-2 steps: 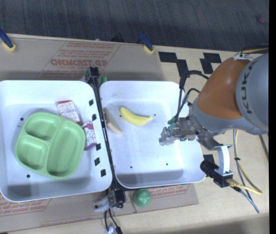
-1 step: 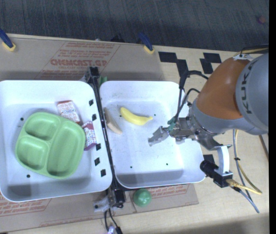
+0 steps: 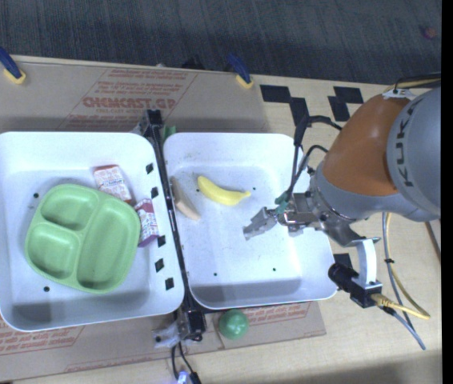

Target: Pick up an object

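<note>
The arm (image 3: 386, 162) was seen reaching in from the right over the right bin (image 3: 210, 290). The gripper (image 3: 257, 224) was positioned low above the bin floor, in the right half of that bin, with its grey fingers (image 3: 252, 229) directed toward the left. Whether the fingers were open or closed could not be determined, and nothing was seen between them.

A banana (image 3: 222, 191) was located in the upper middle part of the right bin, up and to the left of the gripper and apart from it. Its long axis was laid nearly across the bin, sloping slightly downward to the right, with one tip pointed toward the bin divider and the other toward the gripper side. A tan, elongated object (image 3: 184, 199) was placed just left of the banana, close to the divider, with its long axis running roughly up and down the view.

In the left bin (image 3: 2, 238), a green divided plate (image 3: 82, 237) was set, with two small packets (image 3: 110, 182) at its upper right edge. A green ball (image 3: 232, 324) was resting on the surface below the right bin.
</note>
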Action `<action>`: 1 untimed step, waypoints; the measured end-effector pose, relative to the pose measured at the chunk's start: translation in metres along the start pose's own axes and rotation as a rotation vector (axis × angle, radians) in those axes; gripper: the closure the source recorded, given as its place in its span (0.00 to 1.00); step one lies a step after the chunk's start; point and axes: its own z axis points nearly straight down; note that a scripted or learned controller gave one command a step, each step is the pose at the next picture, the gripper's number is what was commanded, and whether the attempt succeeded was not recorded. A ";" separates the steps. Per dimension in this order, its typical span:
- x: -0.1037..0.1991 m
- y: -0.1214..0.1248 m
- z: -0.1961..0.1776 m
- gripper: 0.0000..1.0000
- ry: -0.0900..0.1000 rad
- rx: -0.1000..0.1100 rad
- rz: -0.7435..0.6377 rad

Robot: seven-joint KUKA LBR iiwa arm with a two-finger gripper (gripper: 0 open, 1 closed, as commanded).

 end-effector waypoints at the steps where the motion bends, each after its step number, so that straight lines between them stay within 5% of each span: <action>1: 0.000 0.000 0.000 0.00 0.000 0.000 0.000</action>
